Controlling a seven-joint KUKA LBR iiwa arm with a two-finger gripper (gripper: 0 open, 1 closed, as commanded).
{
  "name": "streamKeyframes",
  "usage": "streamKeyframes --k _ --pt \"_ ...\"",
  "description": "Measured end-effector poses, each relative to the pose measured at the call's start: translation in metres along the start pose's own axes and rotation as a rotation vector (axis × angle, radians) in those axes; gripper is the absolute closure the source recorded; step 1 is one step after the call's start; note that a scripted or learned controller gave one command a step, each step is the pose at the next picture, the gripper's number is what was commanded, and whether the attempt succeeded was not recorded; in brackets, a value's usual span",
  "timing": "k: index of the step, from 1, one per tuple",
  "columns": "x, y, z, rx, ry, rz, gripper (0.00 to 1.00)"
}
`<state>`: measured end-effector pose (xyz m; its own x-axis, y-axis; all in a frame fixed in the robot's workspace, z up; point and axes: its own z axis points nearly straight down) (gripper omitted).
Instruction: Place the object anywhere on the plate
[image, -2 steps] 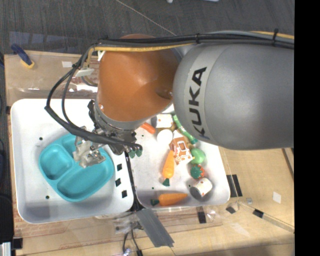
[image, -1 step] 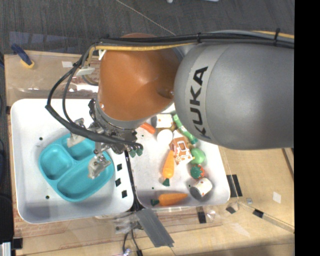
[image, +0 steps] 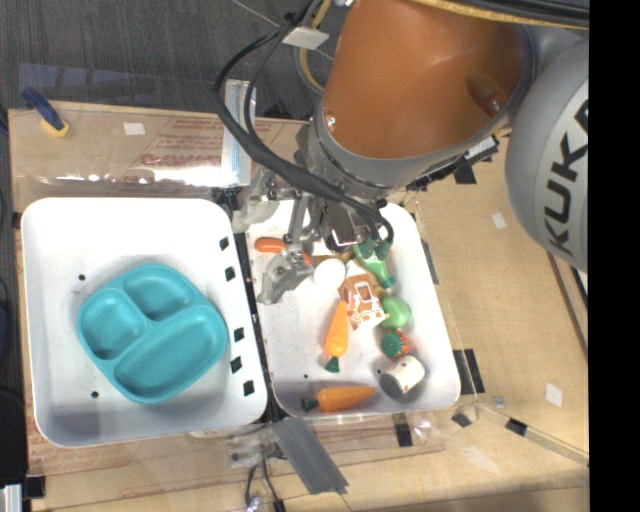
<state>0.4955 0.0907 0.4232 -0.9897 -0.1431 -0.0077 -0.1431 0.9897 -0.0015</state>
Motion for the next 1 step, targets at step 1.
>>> streamKeyframes --k 1 --pt "-0.0012 0.0016 -0.011 0.001 -0.003 -0.007 1.0"
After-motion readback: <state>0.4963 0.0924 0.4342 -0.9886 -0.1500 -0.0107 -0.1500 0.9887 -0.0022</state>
